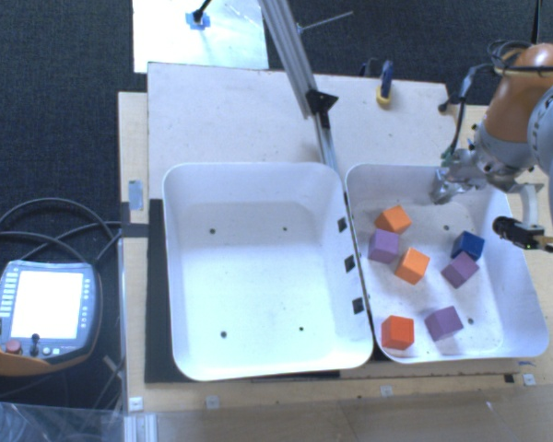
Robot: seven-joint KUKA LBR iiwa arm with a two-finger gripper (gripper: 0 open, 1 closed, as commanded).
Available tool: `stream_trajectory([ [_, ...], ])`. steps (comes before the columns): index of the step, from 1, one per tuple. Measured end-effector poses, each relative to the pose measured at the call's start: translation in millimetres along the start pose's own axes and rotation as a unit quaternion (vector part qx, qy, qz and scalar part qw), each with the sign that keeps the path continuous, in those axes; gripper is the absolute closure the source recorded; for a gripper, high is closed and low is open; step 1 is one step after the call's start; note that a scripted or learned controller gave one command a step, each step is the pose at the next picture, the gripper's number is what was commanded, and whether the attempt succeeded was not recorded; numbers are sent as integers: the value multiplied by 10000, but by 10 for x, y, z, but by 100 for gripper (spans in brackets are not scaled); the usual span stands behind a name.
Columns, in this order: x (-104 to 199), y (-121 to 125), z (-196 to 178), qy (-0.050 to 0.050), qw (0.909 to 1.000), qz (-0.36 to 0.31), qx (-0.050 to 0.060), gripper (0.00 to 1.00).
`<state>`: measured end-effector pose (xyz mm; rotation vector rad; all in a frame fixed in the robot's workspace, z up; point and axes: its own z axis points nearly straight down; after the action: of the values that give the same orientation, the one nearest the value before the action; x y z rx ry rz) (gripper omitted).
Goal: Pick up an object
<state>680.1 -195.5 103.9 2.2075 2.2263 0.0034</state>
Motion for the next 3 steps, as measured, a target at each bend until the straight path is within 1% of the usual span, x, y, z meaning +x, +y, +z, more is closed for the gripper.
stream_trajectory([
  [1,-19,-42,-470,4,10000,33,-3,100],
  [2,-27,-16,-1028,0,10000,24,-15,100],
  [3,527,-154,-1180,23,10000,-4,13,100],
])
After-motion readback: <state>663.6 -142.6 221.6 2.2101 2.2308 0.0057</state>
